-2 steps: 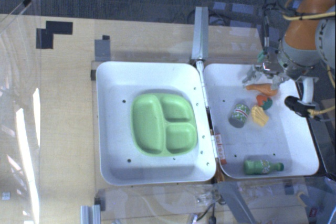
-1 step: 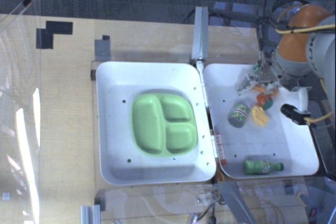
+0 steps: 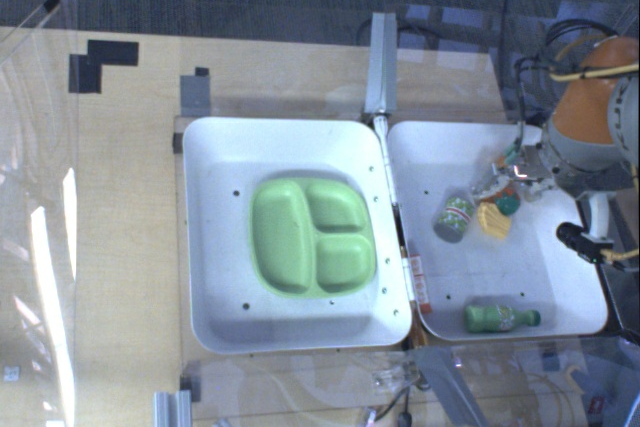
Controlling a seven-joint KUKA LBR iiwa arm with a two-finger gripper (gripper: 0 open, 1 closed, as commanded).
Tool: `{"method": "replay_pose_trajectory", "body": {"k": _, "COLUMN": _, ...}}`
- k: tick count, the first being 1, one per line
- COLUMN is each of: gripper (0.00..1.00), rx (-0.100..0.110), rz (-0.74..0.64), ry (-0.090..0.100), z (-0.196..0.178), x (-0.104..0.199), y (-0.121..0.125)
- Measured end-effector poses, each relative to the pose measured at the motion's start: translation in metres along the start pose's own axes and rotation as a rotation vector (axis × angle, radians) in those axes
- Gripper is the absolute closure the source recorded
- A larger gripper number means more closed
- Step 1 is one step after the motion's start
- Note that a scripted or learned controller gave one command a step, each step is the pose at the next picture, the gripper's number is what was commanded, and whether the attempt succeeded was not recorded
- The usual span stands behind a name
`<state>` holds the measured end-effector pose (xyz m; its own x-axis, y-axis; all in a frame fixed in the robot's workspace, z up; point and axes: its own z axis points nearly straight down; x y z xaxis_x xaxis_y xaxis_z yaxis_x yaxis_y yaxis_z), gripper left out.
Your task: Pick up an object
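The right bin (image 3: 560,305) is the landmark. Left of it, the left bin (image 3: 215,215) holds a green divided tray (image 3: 312,235). In it: a green bottle (image 3: 500,318) near its front wall, a small can (image 3: 454,217), a yellow piece (image 3: 494,220) beside the can — the gripper (image 3: 510,177) hangs over these; its finger spread is unclear.

A small can (image 3: 455,217) with a green-and-white label lies tipped just left of and below the gripper (image 3: 510,177). A yellow piece (image 3: 494,220) with a teal bit (image 3: 509,205) sits directly beneath it. A green bottle (image 3: 500,318) lies on its side well below.
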<state>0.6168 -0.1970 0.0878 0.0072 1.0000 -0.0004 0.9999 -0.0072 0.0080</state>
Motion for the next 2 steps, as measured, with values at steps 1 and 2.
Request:
{"method": "replay_pose_trajectory", "body": {"k": 1, "gripper": 1.0, "rx": -0.006, "rz": -0.002, "ry": 0.001, "z": -0.012, "x": 0.001, "y": 0.003}}
{"method": "replay_pose_trajectory", "body": {"k": 2, "gripper": 1.0, "rx": 0.003, "rz": -0.107, "ry": 0.0, "z": -0.112, "x": 0.051, "y": 0.031}}
